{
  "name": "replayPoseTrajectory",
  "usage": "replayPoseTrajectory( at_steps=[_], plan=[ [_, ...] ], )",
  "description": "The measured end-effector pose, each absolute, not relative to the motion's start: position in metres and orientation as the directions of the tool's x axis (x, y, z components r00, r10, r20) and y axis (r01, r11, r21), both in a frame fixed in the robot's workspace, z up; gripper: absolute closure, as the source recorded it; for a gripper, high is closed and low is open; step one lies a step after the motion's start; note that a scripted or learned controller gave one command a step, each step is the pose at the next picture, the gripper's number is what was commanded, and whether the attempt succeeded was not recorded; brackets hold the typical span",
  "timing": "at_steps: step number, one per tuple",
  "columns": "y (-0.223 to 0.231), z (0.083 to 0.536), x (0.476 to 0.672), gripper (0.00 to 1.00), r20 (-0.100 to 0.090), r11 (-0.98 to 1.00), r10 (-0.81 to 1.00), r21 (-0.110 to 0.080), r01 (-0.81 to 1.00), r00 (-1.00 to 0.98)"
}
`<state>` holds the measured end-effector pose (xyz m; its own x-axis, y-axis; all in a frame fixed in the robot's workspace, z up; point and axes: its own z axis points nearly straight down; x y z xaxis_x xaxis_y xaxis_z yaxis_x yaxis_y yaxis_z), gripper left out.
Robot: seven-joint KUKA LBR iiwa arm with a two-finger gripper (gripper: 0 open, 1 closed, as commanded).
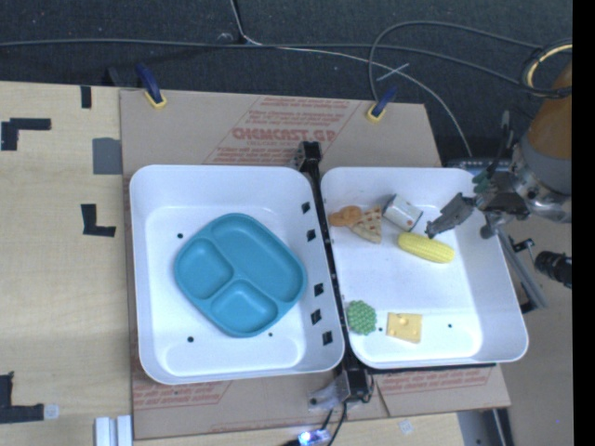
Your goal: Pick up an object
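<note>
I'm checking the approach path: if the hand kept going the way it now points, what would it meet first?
Probably the corn. The hand points down-left, with the corn just past its tip. The grey block lies beside that line. Its height over the bin is unclear.

Two white bins sit side by side: a left bin (149,249) and a right bin (483,295). The left bin holds one thing, a blue divided plate (240,273) with three compartments. The right bin holds five small things: one yellow corn cob (426,247), one green broccoli floret (362,318), one yellow cheese wedge (404,327), one small white-and-grey block (403,214), and one tan, bread-like piece (358,221). Two clamps with blue handles, one (151,87) and another (381,103), sit at the far edge of the cardboard sheet (279,128).
</note>
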<state>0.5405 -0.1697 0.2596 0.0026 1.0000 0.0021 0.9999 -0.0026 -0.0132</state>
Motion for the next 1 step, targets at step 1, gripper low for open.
replayPoseTrajectory(
  at_steps=[1],
  plan=[
    [-0.1692, 0.2662, 0.5428, 0.00, 0.000, 0.001, 1.000, -0.001, 1.000, -0.001]
  ],
)
